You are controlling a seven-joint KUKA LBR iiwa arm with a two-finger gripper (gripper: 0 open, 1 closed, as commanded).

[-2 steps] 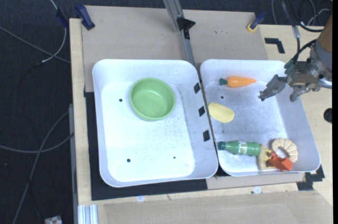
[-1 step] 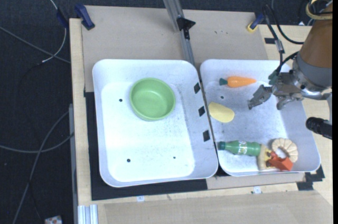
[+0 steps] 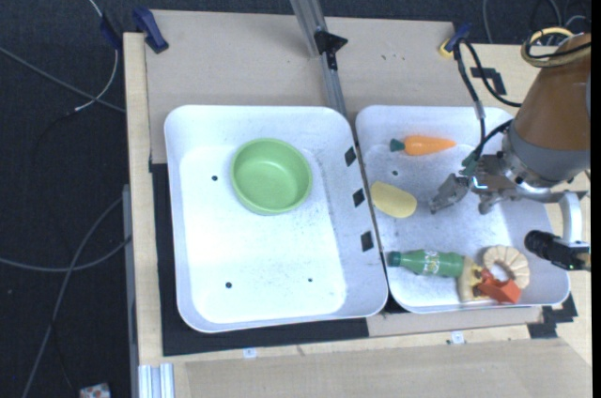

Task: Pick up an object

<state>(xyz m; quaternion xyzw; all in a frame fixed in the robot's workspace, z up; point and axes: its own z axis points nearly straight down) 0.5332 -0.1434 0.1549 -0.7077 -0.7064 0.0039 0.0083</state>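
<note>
The robot's hand (image 3: 467,192) hovers spread open and empty in the right bin (image 3: 535,293), just beside a yellow lemon (image 3: 392,200). It should centre over the lemon before closing.

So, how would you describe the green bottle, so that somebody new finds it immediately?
Look in the right bin, along its near edge. The green bottle lies there on its side, just left of a ring-shaped pastry toy. It is the only green thing in that bin; the carrot and the yellow piece lie farther back.
</note>
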